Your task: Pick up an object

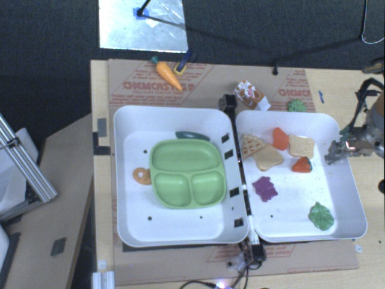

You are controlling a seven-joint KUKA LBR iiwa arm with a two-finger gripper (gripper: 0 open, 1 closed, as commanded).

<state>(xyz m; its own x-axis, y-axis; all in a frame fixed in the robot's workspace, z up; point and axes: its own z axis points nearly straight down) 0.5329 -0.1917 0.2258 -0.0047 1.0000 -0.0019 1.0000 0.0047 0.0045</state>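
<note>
Gripper [338,152] of the grey arm hung at the right rim of the right bin [346,179], reaching in from the right edge of the view; whether it was open or closed could not be told, and nothing could be seen in its grasp.

From the left, the left bin [129,161] held a green divided tray [187,172] in its middle, with a small orange ring [142,176] lying just beside the tray's left edge and a dark green piece [192,135] poking out from behind the tray's top edge. Above that bin, on the cardboard, lay a toy carrot [168,74], well apart from everything else.

In the right bin, a waffle-like wedge [251,144] lay near the left wall, touching a tan bread-shaped piece [268,157]. Below these sat a purple piece [264,188]. Further right were an orange piece [280,138], a pale toast slice [301,145] just beside it, and a red-orange piece [302,165] under the toast. A green leafy piece [321,215] rested near the bin's lower right corner.

Nearest the gripper were the toast slice and the red-orange piece, both to its left and clear of it; the leafy piece lay below it, well apart.

Behind the right bin stood a small red-and-white carton [249,94] and a green clump [296,106].
</note>
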